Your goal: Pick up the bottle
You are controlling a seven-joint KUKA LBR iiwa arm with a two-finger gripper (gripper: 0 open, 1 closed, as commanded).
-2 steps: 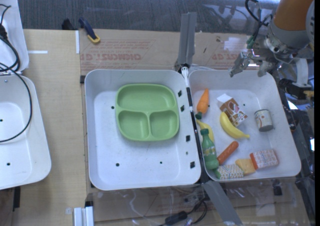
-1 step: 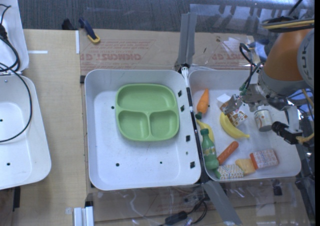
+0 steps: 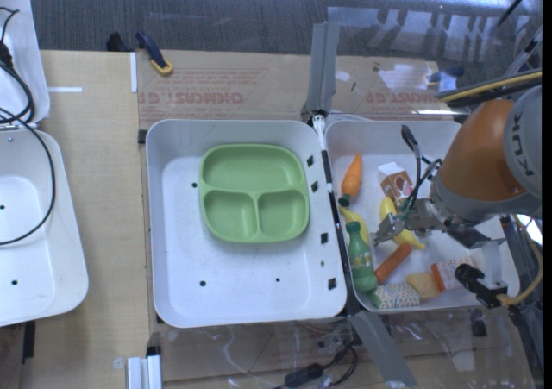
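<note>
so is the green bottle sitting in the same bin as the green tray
No, the green bottle lies in the right bin among the toy food, while the green tray sits in the left bin.

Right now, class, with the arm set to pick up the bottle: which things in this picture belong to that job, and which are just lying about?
Belongs to the job:
- green bottle, in the right bin by its left wall
- gripper, just right of the bottle

Lying about:
- green divided plate, left bin
- carrot
- banana
- small carton
</note>
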